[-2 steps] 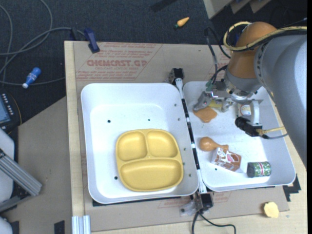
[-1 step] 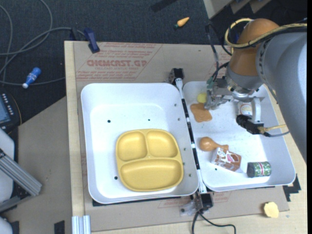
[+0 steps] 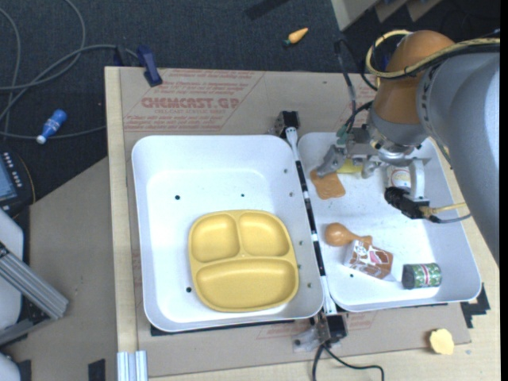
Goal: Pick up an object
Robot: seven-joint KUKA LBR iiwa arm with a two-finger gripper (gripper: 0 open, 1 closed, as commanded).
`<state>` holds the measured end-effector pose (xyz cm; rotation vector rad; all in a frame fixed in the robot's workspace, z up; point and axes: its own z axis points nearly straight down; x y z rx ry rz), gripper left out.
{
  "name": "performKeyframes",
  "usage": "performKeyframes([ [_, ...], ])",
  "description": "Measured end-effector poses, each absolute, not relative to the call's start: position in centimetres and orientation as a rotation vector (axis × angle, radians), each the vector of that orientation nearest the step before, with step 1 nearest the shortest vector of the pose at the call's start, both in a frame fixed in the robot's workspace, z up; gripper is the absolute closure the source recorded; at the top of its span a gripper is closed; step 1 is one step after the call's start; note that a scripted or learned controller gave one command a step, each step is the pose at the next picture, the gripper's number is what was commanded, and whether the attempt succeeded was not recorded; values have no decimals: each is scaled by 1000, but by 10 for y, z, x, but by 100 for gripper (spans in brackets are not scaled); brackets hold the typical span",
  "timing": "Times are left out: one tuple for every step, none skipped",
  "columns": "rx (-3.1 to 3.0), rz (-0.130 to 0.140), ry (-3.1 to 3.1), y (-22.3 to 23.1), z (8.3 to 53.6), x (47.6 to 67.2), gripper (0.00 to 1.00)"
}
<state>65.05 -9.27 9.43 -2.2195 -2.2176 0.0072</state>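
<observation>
Camera view shows the pincer low in the right bin, just above an orange-brown piece. Whether it is open or closed cannot be told. A yellow divided tray lies in the left bin.

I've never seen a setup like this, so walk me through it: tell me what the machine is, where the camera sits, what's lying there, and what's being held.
One camera looks down at a slant on a bench with two white bins. The grey arm with an orange band is a robot reaching in from the right; its tool hangs over the right bin. Whether it holds anything is unclear. Just below it lies a flat orange piece. Further down lie a small brown pear-like thing, a brown packet and a little dark can. The left bin holds a yellow divided tray.
</observation>
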Motion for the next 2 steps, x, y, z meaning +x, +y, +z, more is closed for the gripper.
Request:
performKeyframes([
  [-2214, 16, -2205, -101, 82, 654, 0],
  [-2216, 23, -2206, -103, 93, 654, 100],
])
